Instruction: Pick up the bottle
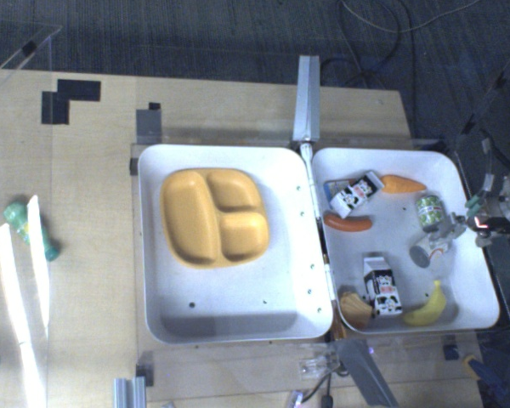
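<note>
The bottle (427,209) is small and clear with a green label. It lies in the right bin (467,266), near that bin's right wall and just below the carrot. My gripper (437,240) reaches in from the right edge of the camera view. Its grey tip is directly below the bottle, touching or nearly touching the bottle's lower end. The view does not show the bottle between the fingers.
The right bin also holds a carrot (403,184), a sausage (348,223), two milk cartons (356,194) (381,286), a banana (428,307) and a brown piece (354,307). A yellow divided tray (214,216) lies in the left bin (229,317).
</note>
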Available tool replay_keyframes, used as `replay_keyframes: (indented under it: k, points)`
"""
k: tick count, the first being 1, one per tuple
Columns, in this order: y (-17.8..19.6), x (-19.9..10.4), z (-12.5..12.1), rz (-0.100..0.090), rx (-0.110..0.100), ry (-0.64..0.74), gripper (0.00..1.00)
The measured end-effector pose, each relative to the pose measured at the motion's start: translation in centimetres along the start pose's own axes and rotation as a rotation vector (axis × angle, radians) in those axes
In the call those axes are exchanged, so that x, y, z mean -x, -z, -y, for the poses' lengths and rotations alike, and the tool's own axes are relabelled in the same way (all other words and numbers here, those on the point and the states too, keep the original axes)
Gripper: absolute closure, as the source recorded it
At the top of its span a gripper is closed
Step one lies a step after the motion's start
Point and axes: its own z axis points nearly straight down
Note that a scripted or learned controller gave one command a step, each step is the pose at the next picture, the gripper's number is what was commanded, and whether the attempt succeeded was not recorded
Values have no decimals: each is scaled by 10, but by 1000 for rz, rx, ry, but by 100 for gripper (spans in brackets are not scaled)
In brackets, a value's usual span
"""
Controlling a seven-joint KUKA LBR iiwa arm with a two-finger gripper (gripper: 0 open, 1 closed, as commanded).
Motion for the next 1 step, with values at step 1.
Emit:
replay_keyframes:
  k: [1]
  points:
    - [-107,4,17,0,0,175,0]
